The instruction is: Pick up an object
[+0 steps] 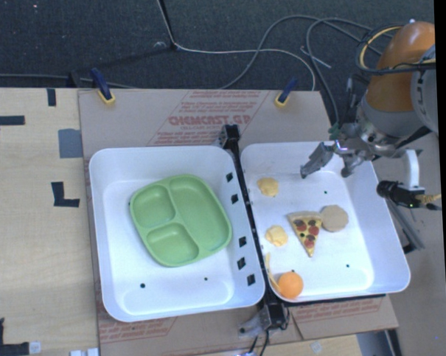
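The right bin [360,278] holds a pizza slice [306,230], a tan round cookie [333,218], two small yellow food pieces [268,186] [276,236] and an orange ball [290,284]. My gripper [331,161] hangs over the bin's far edge, above and to the right of the upper yellow piece. Its two dark fingers [314,161] are spread apart with nothing between them. The grey arm with the orange band [403,51] comes in from the upper right.
The left bin [110,215] holds a green divided plate [180,220]. A black divider with clips [241,210] runs between the bins. Cables loop over the dark floor behind the bench, and two clamps [101,87] [286,93] hold the cardboard base.
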`<state>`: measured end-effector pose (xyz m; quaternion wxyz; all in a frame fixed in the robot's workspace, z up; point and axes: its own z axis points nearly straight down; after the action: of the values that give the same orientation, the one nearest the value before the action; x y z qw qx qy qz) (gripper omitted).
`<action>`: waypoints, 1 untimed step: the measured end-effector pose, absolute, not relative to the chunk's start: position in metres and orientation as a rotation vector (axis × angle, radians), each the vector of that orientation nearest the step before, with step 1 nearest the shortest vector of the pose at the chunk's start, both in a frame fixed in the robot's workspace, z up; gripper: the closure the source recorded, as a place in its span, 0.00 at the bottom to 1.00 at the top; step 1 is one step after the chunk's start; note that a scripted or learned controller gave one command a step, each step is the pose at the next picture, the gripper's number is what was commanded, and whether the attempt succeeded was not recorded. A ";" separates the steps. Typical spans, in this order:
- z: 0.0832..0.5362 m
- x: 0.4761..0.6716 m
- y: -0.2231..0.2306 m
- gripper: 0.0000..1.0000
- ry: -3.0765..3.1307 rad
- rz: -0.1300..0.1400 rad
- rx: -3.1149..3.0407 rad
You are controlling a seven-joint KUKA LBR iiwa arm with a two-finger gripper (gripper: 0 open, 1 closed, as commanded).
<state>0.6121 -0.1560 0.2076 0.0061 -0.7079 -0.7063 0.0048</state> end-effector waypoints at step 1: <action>0.217 0.615 -0.156 0.00 -2.222 0.002 -2.220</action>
<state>0.6150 -0.1556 0.2165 0.0004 -0.7067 -0.7075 0.0007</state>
